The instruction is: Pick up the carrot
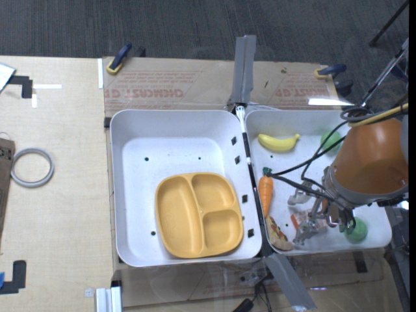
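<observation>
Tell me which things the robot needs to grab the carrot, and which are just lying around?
Needed: carrot, gripper.

Lying around: banana, yellow plate, tape roll, green ball, blue clamp.

Orange carrot: pressed against left wall of right white bin. Open floor to its right, up to metal gripper. Yellow banana behind; brown scrap in front.

Bright even light, soft shadows
</observation>
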Action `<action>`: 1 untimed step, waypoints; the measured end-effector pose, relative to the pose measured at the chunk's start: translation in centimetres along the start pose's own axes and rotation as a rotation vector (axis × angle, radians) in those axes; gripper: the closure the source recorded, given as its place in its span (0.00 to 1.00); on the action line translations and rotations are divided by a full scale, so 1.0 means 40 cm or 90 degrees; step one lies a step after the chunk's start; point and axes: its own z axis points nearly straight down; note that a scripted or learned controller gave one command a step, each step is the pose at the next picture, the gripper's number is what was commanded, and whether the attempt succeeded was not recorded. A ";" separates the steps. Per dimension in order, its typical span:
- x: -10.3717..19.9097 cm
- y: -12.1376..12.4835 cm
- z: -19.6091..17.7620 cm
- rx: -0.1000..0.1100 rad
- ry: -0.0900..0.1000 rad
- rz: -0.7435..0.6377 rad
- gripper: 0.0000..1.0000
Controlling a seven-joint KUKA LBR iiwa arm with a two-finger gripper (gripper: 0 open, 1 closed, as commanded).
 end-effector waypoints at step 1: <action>-0.077 0.001 -0.378 0.001 -0.003 0.021 0.00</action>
